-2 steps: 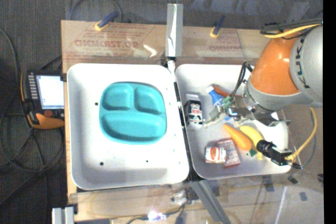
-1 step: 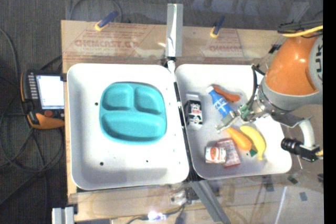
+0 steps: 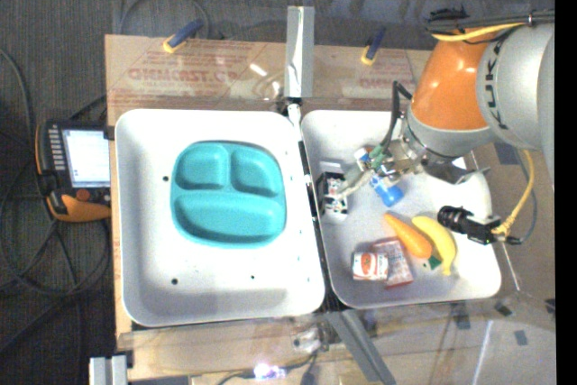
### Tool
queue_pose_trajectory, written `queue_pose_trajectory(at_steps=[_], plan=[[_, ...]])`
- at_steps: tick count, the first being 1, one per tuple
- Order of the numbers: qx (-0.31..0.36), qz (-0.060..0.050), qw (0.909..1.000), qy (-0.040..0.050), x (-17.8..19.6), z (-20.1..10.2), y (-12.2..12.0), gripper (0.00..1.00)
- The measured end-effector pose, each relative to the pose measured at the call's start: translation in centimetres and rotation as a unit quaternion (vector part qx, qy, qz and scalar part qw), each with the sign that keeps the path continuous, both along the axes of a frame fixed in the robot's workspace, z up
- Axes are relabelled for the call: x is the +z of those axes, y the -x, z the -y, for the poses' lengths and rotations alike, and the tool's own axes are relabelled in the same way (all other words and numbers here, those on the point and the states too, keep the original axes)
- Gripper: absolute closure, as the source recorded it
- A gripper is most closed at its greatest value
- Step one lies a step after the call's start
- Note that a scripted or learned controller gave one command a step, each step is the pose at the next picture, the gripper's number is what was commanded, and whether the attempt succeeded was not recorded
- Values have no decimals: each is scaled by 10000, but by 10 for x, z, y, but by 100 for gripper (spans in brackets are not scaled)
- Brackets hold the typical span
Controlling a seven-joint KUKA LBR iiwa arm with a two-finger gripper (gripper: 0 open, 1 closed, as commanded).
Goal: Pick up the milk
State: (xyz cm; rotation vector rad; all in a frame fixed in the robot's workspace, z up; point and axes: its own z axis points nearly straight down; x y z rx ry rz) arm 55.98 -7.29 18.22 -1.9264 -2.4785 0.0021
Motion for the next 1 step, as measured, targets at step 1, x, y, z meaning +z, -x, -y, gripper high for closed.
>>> queue_pose_trajectory(at_steps=[1], plan=[[528,8,9986,-2,54,-1,-18,0]])
